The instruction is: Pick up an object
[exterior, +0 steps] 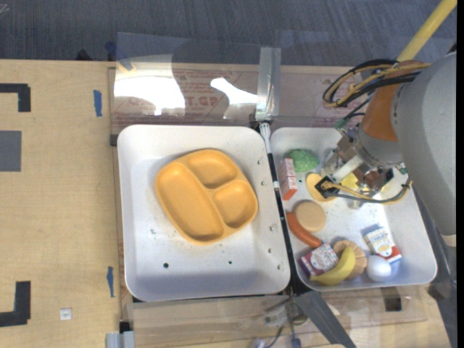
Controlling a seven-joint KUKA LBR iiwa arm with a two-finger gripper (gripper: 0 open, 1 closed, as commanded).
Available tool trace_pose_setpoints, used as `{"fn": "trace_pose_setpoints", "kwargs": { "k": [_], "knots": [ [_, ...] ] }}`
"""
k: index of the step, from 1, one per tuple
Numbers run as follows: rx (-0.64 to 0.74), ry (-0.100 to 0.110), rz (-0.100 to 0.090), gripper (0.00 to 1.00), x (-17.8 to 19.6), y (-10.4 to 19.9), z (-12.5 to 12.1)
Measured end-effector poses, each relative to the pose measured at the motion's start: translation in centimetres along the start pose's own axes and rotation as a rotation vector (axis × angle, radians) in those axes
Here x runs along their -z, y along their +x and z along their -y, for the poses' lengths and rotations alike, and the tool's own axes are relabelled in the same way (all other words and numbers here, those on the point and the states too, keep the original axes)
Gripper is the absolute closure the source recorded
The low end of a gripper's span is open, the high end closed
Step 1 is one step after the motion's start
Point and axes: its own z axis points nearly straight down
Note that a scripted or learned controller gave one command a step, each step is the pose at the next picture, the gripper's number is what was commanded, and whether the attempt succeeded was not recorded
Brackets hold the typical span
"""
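reaching in from the right edge, the grey arm [435,129] with its orange band [378,118] hangs over the back part of the right bin [424,256]. the gripper [348,176] sits low there among yellow and black parts, and whether it is spread or closed cannot be told; nothing can be seen held in it.

with the right bin as the landmark, the objects lie inside it: a green item [302,159] near its back left corner, a red and white packet [288,177] along its left wall, a round tan piece [310,214] near its middle, and an orange-red sausage shape [303,232] just in front of that. toward the bin's front wall sit a banana [342,267], a purple packet [320,259] touching it, a white egg [378,267] and a small carton [379,241] just behind the egg.

left of the right bin, touching it side by side, is the left bin [145,259], which carries a yellow divided plate [207,193] near its middle. a clear plastic sheet [181,93] lies behind that bin.
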Motion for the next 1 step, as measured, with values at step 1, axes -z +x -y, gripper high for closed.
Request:
{"fn": "trace_pose_setpoints", "kwargs": {
  "k": [1],
  "knots": [
    [-0.122, 0.0, 0.0, 0.0, -0.15, 4.64, 0.57]
  ]
}}
